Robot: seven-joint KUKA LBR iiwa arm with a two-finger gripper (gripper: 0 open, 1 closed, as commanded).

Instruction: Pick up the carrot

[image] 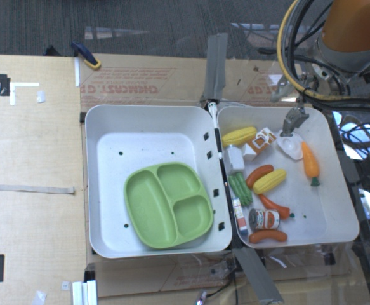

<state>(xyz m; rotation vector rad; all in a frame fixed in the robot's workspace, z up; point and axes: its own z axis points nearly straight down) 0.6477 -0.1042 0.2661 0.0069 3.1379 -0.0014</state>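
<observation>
Your grey two-finger gripper hangs near the orange plastic carrot; finger state unclear. Cardboard lettering reads mirrored, illegible.

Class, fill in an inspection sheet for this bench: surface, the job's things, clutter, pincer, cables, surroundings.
Surface: two white bins; left bin holds a green divided plate.
Job's things: carrot lies in the right bin, near its right wall.
Clutter: two corn cobs, sausages, a can, green beans, small boxes.
Pincer: pincer hovers left of the carrot; finger state unclear.
Cables: yellow and black loops on the arm.
Surroundings: cardboard, wooden benchtop, dark floor.
</observation>
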